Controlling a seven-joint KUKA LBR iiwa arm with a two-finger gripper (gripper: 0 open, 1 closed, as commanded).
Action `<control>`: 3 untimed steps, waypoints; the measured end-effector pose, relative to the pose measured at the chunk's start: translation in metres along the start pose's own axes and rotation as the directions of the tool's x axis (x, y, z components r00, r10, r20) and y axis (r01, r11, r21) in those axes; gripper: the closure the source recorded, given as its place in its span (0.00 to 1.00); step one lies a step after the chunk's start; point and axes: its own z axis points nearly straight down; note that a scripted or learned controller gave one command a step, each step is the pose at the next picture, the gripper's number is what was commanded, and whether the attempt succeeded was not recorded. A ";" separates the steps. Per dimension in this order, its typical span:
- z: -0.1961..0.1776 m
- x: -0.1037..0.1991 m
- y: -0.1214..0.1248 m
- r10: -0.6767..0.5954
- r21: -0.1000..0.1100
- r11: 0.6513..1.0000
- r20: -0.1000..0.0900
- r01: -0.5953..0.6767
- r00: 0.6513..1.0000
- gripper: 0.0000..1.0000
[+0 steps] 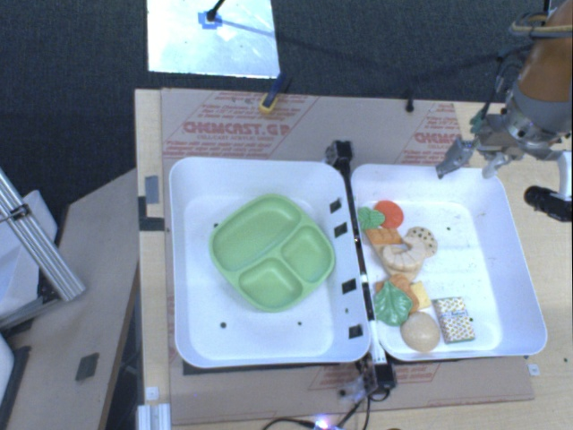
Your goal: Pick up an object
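You are looking at a tabletop [224, 119] bearing two bins, a green tray [271, 252] lying left, toy food [407, 262] right, gripper [473, 159] jaws hanging open, holding nothing.

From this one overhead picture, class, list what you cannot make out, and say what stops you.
- Arm: cut off by the right and top edges.
- Gripper: too small and blurred to tell how its fingers stand.
- Small box in the right bin: print too small to read.
- Toy food pile: pieces overlap, hiding the lower ones.
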 end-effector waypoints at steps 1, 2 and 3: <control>0.053 -0.007 0.007 0.003 0.000 1.000 0.001 -0.003 1.000 0.00; 0.115 -0.002 0.008 0.000 0.001 1.000 0.000 0.000 1.000 0.00; 0.137 -0.001 0.008 -0.001 -0.002 1.000 0.001 0.001 1.000 0.00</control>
